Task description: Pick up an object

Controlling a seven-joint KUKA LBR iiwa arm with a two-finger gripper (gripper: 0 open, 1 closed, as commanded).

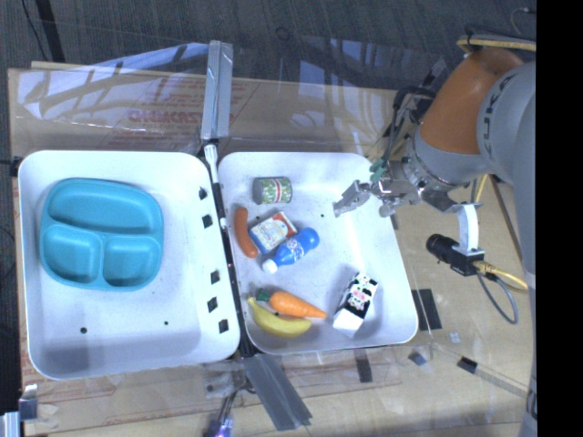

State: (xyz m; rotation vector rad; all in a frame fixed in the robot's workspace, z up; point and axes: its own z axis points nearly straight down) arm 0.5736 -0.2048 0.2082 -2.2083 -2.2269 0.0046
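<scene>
While the left bin (55, 335) carries just a blue divided tray (100, 233), the right bin (387, 271) holds every candidate: a hot dog (242, 233) beside a blue bottle (290, 246), a small green can (272, 190), a banana (278, 322) under a carrot (293, 305), and a milk carton (356, 300) standing apart. At that bin's right rim hovers the gripper (351, 198), carrying nothing; whether its tips are parted I cannot tell. The carton looks like the cleanest target, being isolated, so a straight descent over it, squared to its narrow sides, should avoid nudging neighbours.
</scene>
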